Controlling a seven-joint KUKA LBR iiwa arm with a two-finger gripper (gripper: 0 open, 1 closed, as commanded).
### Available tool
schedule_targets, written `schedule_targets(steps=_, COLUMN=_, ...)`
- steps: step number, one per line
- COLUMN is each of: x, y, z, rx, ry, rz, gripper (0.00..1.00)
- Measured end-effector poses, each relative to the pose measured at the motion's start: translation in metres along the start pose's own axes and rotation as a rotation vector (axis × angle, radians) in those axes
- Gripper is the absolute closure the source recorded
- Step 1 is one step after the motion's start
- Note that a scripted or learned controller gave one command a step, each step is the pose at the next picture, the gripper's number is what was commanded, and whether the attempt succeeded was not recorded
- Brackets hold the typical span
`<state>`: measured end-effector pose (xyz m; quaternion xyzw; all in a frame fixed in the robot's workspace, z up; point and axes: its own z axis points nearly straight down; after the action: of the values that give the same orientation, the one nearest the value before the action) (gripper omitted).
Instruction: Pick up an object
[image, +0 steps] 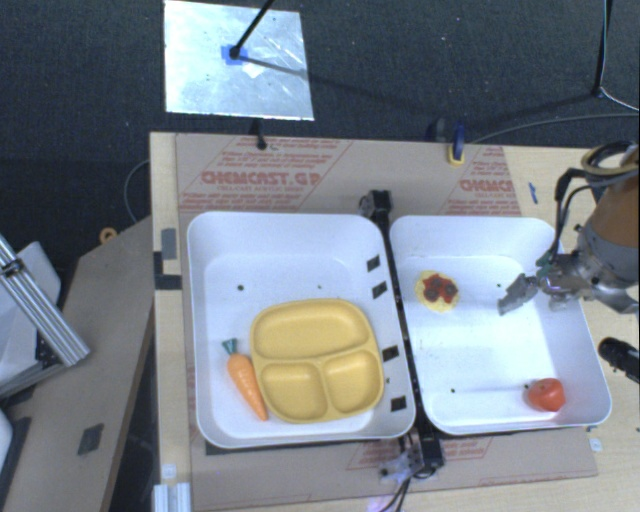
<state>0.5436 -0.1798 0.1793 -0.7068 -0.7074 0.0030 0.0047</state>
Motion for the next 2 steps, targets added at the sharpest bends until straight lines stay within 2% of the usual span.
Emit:
schedule_targets(steps=1, x=0.0, y=0.003, z=-0.006, rx=-0.012, ry=-0.003, rz=-0.003, gripper=0.0)
schedule_targets(steps=2, x=-0.009, y=0.002, z=0.04, rx=-0.009, ry=-0.002, rz=0.0, gripper=0.0)
